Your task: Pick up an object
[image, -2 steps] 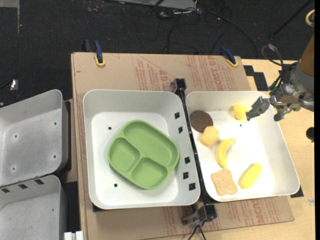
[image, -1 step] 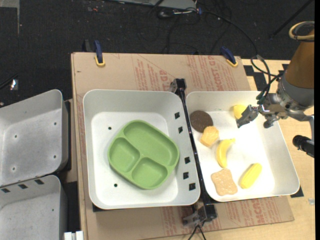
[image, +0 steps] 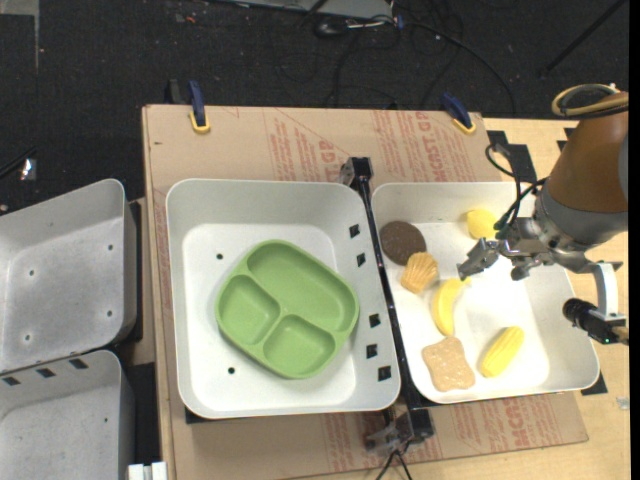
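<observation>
The right bin (image: 560,373) holds several toy foods: a brown round cookie (image: 402,240), an orange shell-shaped pastry (image: 420,271), a yellow banana (image: 446,307), a slice of toast (image: 447,363), a corn cob (image: 501,351) and a yellow lemon (image: 480,222). My gripper (image: 497,262) hangs over the middle of that bin, just right of the banana's top end and below the lemon. Its fingers stand apart, open, with nothing between them.
The left bin (image: 190,218) holds a green divided plate (image: 288,310). A black divider (image: 378,288) runs between the two bins. The arm's orange band (image: 590,163) hangs over the right bin's far right corner. White panels (image: 60,268) lie left of the bench.
</observation>
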Robot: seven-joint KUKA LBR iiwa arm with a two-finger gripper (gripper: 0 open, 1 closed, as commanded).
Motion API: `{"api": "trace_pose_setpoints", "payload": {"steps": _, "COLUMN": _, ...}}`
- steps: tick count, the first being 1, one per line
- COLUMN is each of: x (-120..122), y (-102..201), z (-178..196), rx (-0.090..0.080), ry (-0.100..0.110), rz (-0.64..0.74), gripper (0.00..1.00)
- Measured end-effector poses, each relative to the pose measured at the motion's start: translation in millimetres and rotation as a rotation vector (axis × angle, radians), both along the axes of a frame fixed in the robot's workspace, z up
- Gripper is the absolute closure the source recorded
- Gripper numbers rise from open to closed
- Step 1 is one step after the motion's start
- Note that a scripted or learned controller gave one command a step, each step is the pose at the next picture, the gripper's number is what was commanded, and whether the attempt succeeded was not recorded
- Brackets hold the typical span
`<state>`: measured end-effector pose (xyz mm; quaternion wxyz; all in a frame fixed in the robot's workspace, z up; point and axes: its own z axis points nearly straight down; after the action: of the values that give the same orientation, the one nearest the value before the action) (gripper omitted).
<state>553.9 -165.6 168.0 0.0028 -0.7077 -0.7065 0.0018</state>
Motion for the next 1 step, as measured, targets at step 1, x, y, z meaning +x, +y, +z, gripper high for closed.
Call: {"api": "trace_pose_setpoints", "payload": {"steps": 1, "x": 6.4, "y": 7.8, "z": -56.8, "rx": 0.0, "ry": -0.003, "rz": 0.003, "gripper": 0.0}}
